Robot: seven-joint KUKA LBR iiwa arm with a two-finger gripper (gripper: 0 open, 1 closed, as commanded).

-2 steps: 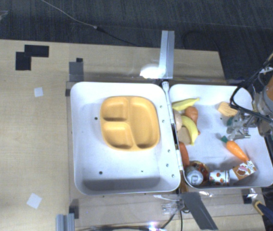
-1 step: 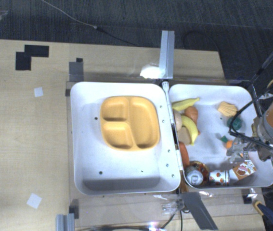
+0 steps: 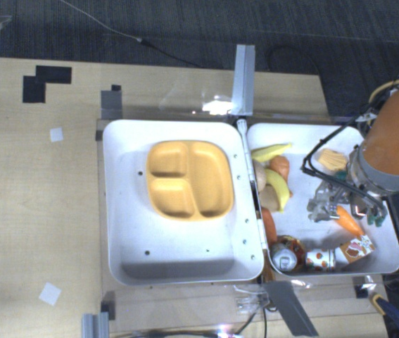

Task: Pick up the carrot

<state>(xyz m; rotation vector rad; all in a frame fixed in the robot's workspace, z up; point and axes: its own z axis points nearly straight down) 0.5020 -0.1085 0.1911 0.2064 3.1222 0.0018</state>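
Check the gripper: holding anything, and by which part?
Cannot tell. The gripper is low in the right bin, right at the carrot, but the view does not settle whether the carrot is gripped.

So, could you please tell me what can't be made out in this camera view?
- Tool: blurred metal under the arm's orange band; open or shut, and any contact with the carrot, is unclear.
- Carrot's upper end: hidden by the tool.
- Can and packets along the right bin's lower wall: labels too small to read.
- Arm: cut off by the right edge.
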